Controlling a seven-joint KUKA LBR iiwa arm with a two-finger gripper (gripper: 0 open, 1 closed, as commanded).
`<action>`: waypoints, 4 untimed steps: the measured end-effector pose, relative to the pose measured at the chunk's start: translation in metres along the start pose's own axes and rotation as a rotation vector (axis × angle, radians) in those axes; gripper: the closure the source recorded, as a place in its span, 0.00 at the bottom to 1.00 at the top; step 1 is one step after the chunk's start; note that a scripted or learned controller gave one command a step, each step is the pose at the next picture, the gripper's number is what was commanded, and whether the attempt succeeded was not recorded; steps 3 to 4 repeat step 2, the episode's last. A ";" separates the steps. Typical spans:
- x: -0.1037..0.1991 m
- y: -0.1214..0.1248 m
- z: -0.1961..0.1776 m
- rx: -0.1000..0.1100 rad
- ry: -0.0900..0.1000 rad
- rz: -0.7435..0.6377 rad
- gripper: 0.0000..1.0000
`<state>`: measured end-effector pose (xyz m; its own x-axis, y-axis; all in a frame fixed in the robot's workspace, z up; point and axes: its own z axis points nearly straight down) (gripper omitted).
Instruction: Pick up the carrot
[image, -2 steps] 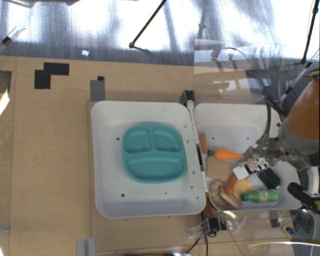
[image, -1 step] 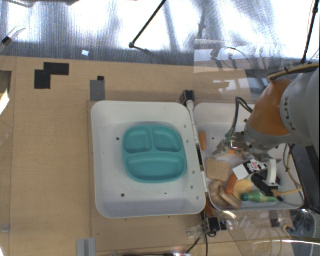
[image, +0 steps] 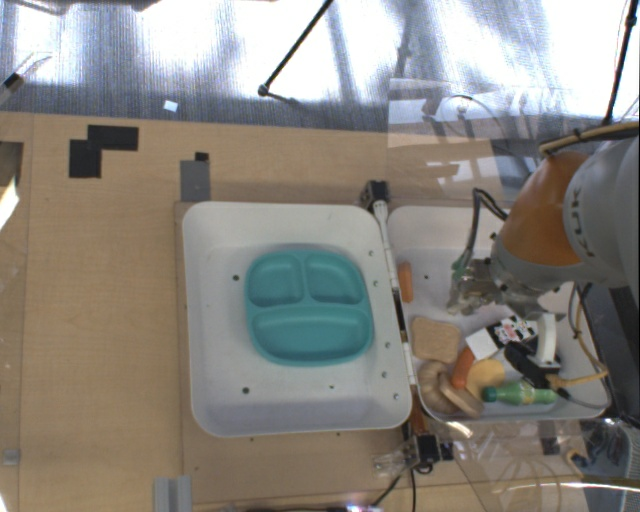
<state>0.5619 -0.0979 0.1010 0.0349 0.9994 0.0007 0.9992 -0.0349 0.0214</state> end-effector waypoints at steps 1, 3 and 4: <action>-0.110 0.026 0.014 0.012 -0.010 0.019 1.00; -0.039 0.063 -0.082 0.003 0.000 0.123 1.00; -0.039 0.063 -0.082 0.003 0.000 0.123 1.00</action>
